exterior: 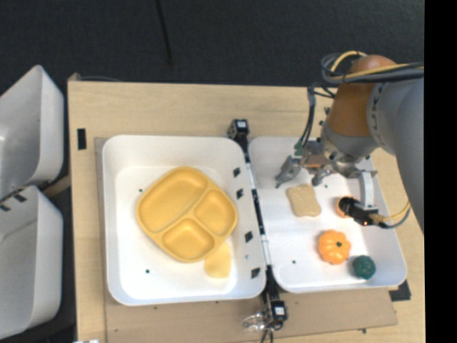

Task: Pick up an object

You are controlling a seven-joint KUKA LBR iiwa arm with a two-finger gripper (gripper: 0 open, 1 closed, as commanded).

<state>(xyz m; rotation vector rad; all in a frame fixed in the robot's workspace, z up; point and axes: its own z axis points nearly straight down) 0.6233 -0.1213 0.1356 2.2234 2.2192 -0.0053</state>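
My pale wooden counter (171, 109): two shallow white plastic bins, left (114, 263) and right (275, 152), side by side, touching.

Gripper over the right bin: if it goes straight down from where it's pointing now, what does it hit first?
Probably the tan biscuit-like piece. The gripper hangs open just above its upper end, jaws spread to either side. Depth is hard to judge from this slant, so it might land on bare bin floor right beside the piece instead.

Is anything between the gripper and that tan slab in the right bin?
Nothing visible. The gripper hangs just above the tan slab, jaws spread, with bare bin floor between. The orange pumpkin and green ball sit apart, nearer the front.
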